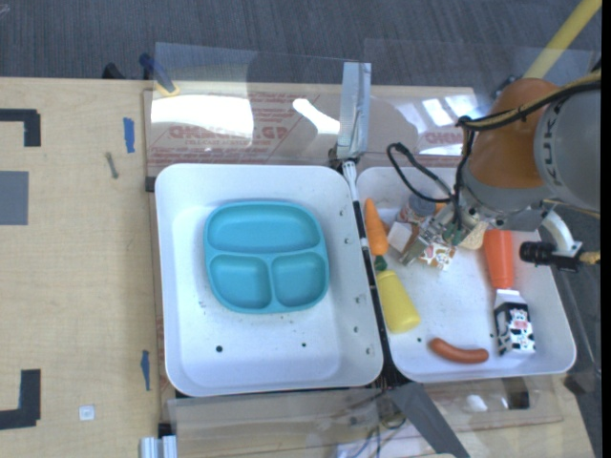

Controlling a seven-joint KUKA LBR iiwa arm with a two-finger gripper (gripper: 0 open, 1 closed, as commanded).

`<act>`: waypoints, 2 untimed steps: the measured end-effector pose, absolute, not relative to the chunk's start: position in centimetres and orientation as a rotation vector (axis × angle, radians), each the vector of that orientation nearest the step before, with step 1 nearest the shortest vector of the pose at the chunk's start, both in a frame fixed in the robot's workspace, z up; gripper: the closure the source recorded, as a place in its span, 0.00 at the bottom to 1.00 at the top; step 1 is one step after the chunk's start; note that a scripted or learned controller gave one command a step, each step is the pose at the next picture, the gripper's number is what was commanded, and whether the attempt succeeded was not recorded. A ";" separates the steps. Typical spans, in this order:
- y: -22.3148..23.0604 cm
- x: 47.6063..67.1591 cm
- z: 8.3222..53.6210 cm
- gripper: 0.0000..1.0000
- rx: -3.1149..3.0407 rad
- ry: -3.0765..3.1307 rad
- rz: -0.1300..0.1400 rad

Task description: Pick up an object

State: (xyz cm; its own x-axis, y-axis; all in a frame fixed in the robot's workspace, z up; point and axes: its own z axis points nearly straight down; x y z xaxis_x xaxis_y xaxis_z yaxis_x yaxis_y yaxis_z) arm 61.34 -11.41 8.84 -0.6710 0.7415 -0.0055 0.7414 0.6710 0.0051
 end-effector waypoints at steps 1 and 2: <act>-13.3 58.1 8.9 0.00 1.306 2.849 0.004; -11.8 64.7 8.7 0.00 1.634 2.735 -0.032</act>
